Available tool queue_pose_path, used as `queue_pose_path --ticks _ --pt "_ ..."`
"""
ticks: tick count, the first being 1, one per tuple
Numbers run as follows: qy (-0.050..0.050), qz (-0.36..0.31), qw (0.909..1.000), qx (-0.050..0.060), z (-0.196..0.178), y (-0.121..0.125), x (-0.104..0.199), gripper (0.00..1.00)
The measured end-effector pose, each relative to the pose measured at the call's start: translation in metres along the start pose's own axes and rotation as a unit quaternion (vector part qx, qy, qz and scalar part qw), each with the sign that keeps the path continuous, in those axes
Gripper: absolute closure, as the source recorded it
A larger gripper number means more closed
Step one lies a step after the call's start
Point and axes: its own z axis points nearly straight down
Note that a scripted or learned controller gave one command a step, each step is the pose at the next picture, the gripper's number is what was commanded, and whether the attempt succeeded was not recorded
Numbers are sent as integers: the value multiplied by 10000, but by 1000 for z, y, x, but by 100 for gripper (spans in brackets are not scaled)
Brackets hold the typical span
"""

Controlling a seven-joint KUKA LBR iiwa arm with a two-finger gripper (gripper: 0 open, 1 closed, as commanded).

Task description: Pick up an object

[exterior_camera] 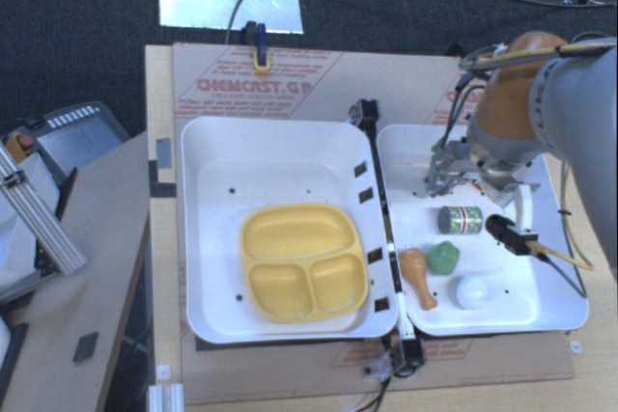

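We are watching the gripper (442, 177) hanging low over the right bin (410, 154), just beyond the small green-labelled can (461, 220) on its far side. Nothing is showing in its grasp, and we cannot tell whether it is parted or closed (the wrist is masking too much).

The can is lying on its side, so we are expecting it to roll away if it is touched off-centre. Just on the near side of the can a green lump (443, 258) is sitting, with a toy drumstick (418, 277) next to it and a white ball (473, 291) further to the near side. A descent there is risking a nudge that scatters all three.

The drumstick is lying close to the bin's left wall (384, 207), which is leaving little room on that side. Beyond the can and to its left, bare floor is offering the freest approach. Far left of the can, a yellow divided plate (302, 260) is resting in the left bin (251, 150).
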Motion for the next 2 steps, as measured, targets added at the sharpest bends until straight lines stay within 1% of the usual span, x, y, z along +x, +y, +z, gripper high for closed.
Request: queue_pose_path --ticks 1,2 --pt "0 -21 10000 -21 -58 8 8 100" --pt "-1 -24 10000 -21 -119 4 13 100"
